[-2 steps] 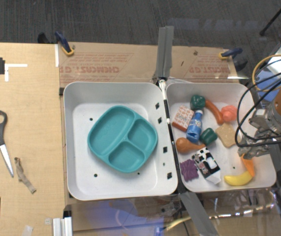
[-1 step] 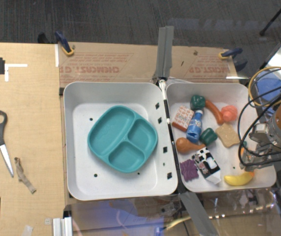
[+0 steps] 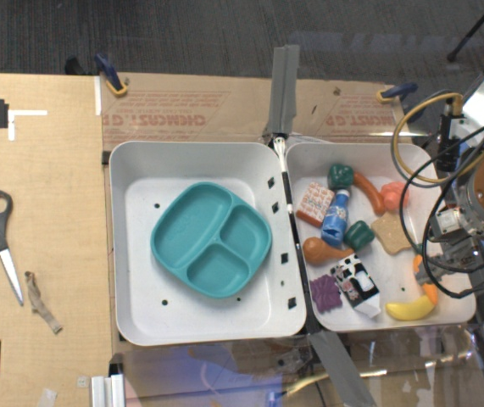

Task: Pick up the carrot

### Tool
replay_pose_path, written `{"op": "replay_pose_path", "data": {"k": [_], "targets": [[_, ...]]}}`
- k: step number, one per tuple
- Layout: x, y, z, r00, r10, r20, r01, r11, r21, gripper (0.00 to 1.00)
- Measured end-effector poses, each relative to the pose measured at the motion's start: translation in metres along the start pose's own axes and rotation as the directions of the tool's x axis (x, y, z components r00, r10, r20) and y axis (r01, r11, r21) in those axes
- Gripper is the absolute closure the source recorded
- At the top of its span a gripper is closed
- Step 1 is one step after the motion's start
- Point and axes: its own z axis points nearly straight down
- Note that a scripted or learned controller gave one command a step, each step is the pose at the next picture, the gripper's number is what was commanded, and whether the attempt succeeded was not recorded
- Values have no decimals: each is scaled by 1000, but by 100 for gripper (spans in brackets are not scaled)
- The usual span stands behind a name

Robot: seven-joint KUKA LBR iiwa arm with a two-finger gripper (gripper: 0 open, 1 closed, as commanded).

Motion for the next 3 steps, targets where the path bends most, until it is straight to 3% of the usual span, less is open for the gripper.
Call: {"op": "replay_pose_path", "data": {"k": [1, 2, 3], "targets": [[-70, -47, -95, 965, -261, 1, 261, 965, 0, 100], [-26, -2, -150, 778, -629, 2, 629, 778, 0, 100], [30, -28, 22, 758, -653, 4, 653, 758, -3, 100]]}}
